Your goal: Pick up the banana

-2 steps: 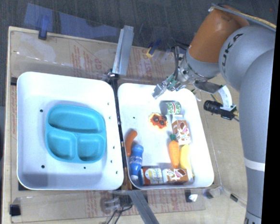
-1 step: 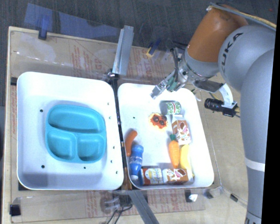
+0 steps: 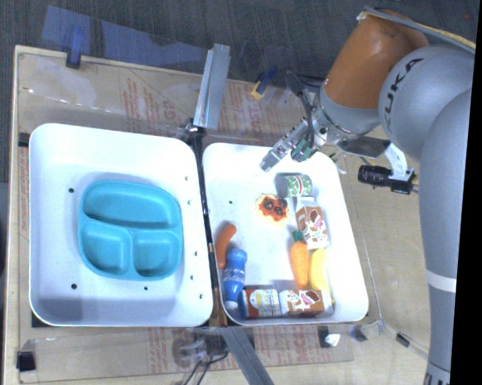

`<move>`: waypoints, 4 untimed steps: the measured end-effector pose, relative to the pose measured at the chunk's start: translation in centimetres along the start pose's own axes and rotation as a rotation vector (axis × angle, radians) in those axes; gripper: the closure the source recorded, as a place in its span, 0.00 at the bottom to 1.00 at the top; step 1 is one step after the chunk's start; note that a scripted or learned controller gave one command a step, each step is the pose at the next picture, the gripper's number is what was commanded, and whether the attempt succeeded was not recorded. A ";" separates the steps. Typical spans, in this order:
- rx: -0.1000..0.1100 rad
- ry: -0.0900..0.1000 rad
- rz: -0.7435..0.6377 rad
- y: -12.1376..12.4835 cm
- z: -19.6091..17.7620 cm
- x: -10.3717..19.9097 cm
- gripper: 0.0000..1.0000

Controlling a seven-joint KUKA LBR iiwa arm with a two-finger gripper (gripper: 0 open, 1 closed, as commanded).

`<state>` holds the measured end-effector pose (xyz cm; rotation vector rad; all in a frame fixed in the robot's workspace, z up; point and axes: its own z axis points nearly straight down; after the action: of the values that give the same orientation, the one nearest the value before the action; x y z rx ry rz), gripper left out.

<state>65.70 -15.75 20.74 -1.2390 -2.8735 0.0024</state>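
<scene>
The banana (image 3: 319, 273) is a small yellow fruit lying lengthwise near the right wall of the right bin (image 3: 225, 178), pressed against an orange carrot (image 3: 300, 263) on its left. My gripper (image 3: 286, 155) hovers over the bin's far edge, well above and behind the banana. Its two fingers stand apart with nothing between them, so it is open. A green can (image 3: 294, 184) sits just below the fingertips.
The right bin also holds an orange flower-shaped toy (image 3: 271, 206), a small carton (image 3: 311, 225), a sausage (image 3: 224, 243), a blue bottle (image 3: 234, 278) and a flat box (image 3: 286, 301) along the near wall. A blue divided tray (image 3: 132, 229) lies in the left bin (image 3: 53, 148).
</scene>
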 end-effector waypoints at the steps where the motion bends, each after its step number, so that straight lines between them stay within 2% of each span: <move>1: 0.000 -0.001 -0.014 -0.3 -0.2 0.6 1.00; 2: -0.002 -0.005 -0.086 -1.1 -1.2 0.5 1.00; 3: -0.005 -0.016 -0.348 -4.5 -0.4 -2.9 1.00; 4: -0.005 -0.016 -0.416 -4.1 -1.0 -3.1 1.00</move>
<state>64.82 -20.81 21.74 -0.6226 -3.0832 0.0015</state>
